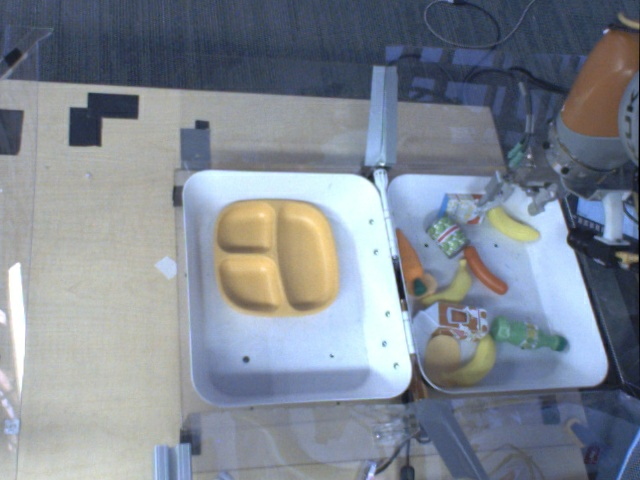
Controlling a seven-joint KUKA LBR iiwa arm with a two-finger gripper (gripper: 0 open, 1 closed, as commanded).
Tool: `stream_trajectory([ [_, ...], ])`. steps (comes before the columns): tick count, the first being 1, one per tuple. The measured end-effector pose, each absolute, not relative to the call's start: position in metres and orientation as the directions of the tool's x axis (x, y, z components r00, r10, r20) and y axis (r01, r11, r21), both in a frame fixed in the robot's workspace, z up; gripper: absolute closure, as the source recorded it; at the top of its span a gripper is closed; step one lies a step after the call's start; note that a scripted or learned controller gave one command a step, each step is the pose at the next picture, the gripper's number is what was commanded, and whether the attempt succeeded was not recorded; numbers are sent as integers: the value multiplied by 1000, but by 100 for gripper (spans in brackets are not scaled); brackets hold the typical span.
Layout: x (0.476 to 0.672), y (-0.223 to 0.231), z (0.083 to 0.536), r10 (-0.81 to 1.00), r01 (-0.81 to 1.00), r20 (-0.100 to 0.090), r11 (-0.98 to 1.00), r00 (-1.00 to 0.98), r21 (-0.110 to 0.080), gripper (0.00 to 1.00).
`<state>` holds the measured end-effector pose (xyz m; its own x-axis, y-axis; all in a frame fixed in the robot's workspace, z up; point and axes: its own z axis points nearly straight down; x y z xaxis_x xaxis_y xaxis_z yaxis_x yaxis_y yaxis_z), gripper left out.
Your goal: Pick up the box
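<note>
Right now the box (464, 320) lies flat in the near part of the right bin (580, 298), a small white carton with an orange-red printed figure on its top face. Its long axis runs roughly left to right across the bin, tilted only slightly. Its near edge touches a round brownish fruit (445, 351) and a banana (478, 363) curling around that fruit; a green bottle (525, 335) lies just beside it on the right, and a second banana (452, 286) sits just behind it.

My arm reaches in from the right, orange band high at the edge, grey wrist angled down over the far right corner of that bin. My gripper (515, 190) hangs above the far end, fingers spread apart and grasping nothing, well apart from the box. Just below it lie a yellow banana (514, 225) and a small green-and-white packet (447, 230). The left bin (200, 298) carries a yellow divided tray (277, 256).
</note>
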<state>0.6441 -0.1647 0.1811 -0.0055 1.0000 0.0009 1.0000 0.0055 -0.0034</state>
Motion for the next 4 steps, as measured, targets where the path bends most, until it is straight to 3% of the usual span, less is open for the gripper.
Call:
stream_trajectory([
  [1,639,-175,165,989,989,0,-150,150,-2,0],
  [2,607,-190,91,995,995,1,-96,96,-1,0],
  [3,665,-183,85,988,988,-2,-155,155,-22,0],
  [4,548,-175,106,999,999,1,-41,41,-3,0],
])
